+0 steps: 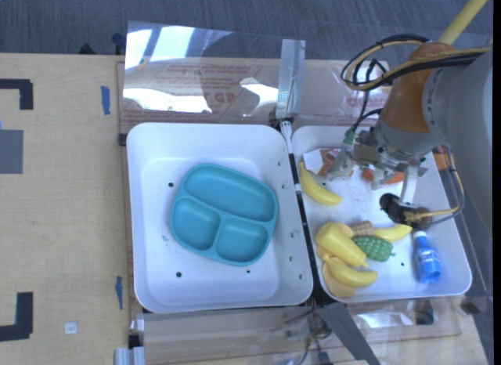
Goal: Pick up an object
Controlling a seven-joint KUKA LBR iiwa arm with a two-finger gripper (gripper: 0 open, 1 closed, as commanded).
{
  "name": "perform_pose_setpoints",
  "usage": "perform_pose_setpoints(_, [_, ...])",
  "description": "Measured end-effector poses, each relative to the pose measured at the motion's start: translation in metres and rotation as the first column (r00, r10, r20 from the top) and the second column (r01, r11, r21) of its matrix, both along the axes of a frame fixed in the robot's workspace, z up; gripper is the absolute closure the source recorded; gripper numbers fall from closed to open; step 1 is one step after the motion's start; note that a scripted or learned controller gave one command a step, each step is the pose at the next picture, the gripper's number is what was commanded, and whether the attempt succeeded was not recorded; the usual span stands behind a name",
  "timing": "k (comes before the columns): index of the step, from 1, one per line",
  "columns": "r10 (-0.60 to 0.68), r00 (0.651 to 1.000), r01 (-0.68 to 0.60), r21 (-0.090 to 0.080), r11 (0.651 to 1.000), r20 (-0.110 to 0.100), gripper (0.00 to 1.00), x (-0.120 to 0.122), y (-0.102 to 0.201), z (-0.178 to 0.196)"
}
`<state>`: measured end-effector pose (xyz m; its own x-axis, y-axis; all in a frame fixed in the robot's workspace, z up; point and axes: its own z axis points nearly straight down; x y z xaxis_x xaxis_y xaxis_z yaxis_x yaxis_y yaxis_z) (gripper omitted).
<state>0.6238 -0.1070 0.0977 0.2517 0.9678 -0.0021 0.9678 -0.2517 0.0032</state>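
Note:
My gripper (362,164) hangs low over the far part of the right bin (454,277). A yellow banana (317,187) lies just left of it, by the bin's left wall. A small brownish item (329,157) sits right at the gripper's left side, and an orange piece (394,175) shows at its right. Toward the near side lie a yellow pepper-like toy (341,243), a second banana (349,276), a green bumpy toy (373,247), a thin yellow piece (393,233) and a blue bottle (425,258). No object is visibly lifted.
The left bin (149,199) holds a blue divided plate (223,213). A clear plastic sheet (203,77) stands behind the bins. The divider (296,191) between the bins runs close to the banana.

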Motion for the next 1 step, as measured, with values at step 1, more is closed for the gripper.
perform_pose_setpoints(1, [0.077, 0.995, -0.076, 0.009, 0.997, -0.068, 0.00, 0.0253, 0.0006, -0.0135])
